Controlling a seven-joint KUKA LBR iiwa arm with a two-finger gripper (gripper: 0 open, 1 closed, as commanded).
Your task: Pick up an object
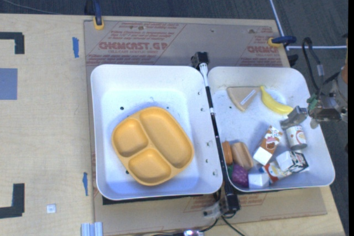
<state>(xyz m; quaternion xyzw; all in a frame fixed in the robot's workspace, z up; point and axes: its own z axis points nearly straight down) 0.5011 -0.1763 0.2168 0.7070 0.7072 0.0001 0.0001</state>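
Right bin (315, 174): can (296, 137) below hand (297, 116).

Brown sheet (182, 41) under bins — red print "CHEMCAST GP".

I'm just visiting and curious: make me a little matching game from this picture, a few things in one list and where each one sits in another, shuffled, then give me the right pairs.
Things:
1. yellow divided tray
2. banana
3. purple grapes
4. small can

Places:
A. near front edge of the right bin, beside the divider
B. left bin
C. right bin, just below the gripper
D. far part of the right bin, beside a sandwich wedge

Pairs: 1-B, 2-D, 3-A, 4-C
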